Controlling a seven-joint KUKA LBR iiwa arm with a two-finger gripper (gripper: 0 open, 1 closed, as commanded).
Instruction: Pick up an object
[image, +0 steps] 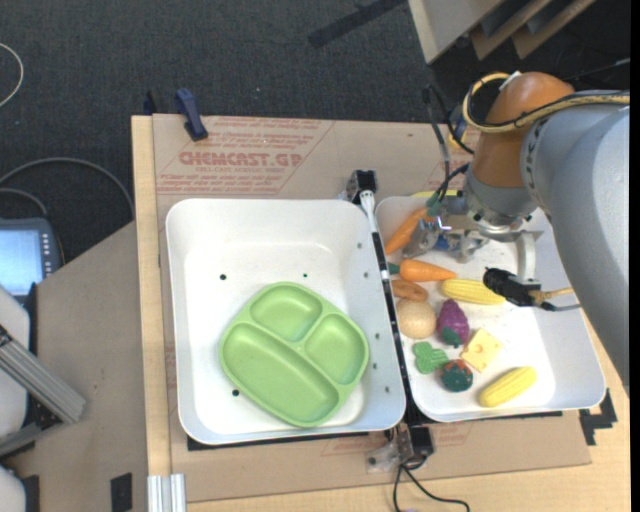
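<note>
1. We see the arm (560, 150) reaching in from the right over the right bin (575, 385); the claw (455, 232) hangs low at the bin's far end, whether spread or pressed together we cannot tell.
2. Just below the claw lies a carrot (427, 270); another orange piece (403, 232) leans near the divider.
3. We spot corn (472, 291), a purple eggplant (453, 320), cheese (482, 351) and more corn (507, 385) scattered in that bin.
4. The left bin (200, 240) holds a green tray (293, 352).

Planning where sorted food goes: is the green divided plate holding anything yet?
Empty: all three compartments of the green plate show bare green.
</note>
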